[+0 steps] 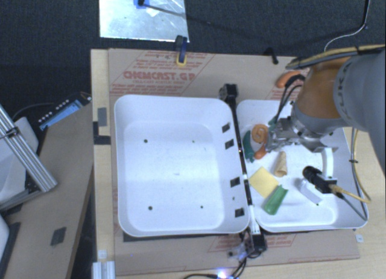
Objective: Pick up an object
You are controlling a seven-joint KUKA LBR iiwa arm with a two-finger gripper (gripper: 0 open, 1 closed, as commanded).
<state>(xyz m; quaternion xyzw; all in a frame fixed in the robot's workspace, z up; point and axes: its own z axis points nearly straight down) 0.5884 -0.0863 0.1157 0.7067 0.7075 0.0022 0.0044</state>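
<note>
- Gripper (276,137) sits low over the far-left part of the right bin (301,227). Its tip reads as a dark tangle against the wrist, so I cannot tell whether the jaws are apart or together.
- Arm (356,90) covers the right bin's far-right corner, and whatever lies under it is hidden from me.
- Orange coil (260,131) is just left of the gripper. Touching or a hair apart, I cannot tell. It is roundish, with no clear long axis.
- Green strip (246,144) lies against the bin's left wall, its long axis running along that wall, far to near. Its outline is blurred.
- Orange-red piece (260,153) is just nearer than the coil, beside the strip. It is too small to make out its shape.
- Tan cone (281,163) lies near the bin's middle, long axis almost far-to-near, narrow end pointing toward the gripper.
- Yellow square (263,182) lies flat, turned corner-on, just near-left of the cone.
- Green cylinder (274,200) is just beside the square's near corner, its long axis diagonal from near-left to far-right.
</note>
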